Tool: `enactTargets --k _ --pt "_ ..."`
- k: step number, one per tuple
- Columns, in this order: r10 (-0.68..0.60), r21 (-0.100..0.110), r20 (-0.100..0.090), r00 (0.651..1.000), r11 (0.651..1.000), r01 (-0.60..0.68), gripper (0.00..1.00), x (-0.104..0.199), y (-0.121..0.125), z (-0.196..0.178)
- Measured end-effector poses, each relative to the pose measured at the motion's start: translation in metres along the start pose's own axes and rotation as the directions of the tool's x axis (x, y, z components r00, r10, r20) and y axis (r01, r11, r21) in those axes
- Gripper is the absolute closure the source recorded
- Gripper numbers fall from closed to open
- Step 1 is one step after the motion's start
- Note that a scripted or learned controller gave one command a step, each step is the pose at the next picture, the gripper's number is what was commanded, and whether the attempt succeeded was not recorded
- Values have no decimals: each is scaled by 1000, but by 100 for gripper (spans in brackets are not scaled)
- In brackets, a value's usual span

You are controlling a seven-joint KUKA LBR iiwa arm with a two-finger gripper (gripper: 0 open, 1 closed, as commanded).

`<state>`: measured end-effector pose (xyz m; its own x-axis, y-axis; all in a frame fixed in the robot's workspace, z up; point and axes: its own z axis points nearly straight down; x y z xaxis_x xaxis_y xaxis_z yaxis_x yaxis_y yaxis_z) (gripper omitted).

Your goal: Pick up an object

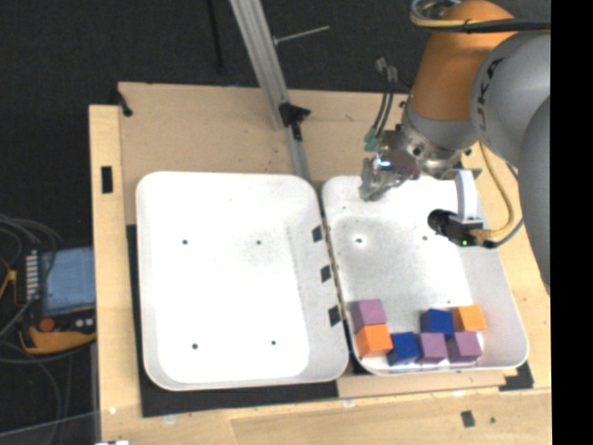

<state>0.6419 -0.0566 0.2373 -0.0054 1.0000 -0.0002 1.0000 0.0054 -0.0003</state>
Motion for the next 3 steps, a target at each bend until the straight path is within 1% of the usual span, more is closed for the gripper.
enactTargets --k 1,2,3 --pt "-2 0 -2 1000 1000 2 100 51 -4 -7" --pt "-2 1 -2 1000 1000 2 100 97 -26 -12" --pt "-2 2 -1 1000 1000 2 100 147 -48 -10"
